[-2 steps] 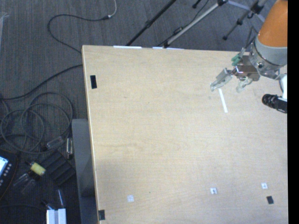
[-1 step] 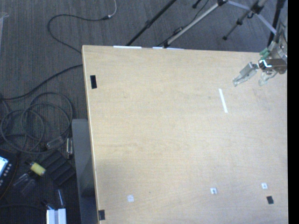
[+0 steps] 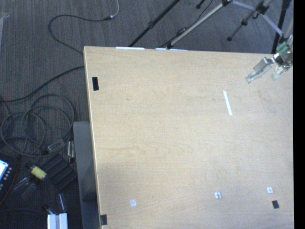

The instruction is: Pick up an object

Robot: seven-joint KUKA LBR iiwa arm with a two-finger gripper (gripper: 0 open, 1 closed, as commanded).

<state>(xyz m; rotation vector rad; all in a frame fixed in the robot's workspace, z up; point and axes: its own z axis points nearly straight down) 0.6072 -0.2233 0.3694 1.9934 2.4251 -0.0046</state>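
Gripper hangs w/ fingers apart, holding nothing, just up-right of a thin white strip lying flat mid-right on the tabletop; prob light, stiff, pinch across its narrow width.

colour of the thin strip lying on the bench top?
White. The strip stands out against the pale wooden bench in the camera view.

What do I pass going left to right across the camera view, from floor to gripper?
Coiled cables on the floor → black tape mark at the bench's left edge → white strip on the bench top → gripper at the right.
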